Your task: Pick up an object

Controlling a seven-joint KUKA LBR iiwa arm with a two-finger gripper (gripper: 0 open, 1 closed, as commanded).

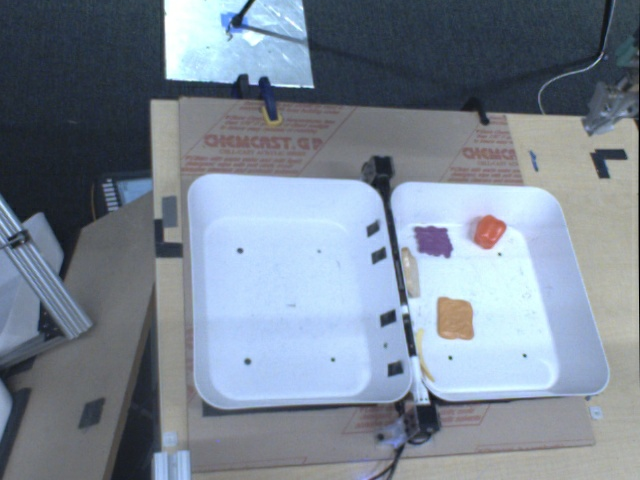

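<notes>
In the right bin [560,268] lie a purple piece [433,240], an orange-red round object [489,231] to its right, and a flat orange-brown piece [455,318] nearer the front. A pale tan stick [409,269] rests against the bin's left wall, and a thin yellow strip [423,356] lies along that wall toward the front.
The left bin [290,288] sits beside the right one, joined by a black clamp strip [395,288]. Cardboard [300,138] underlies both bins. A metal sheet [238,28] lies on the dark floor behind. An aluminium rail [35,278] stands at left.
</notes>
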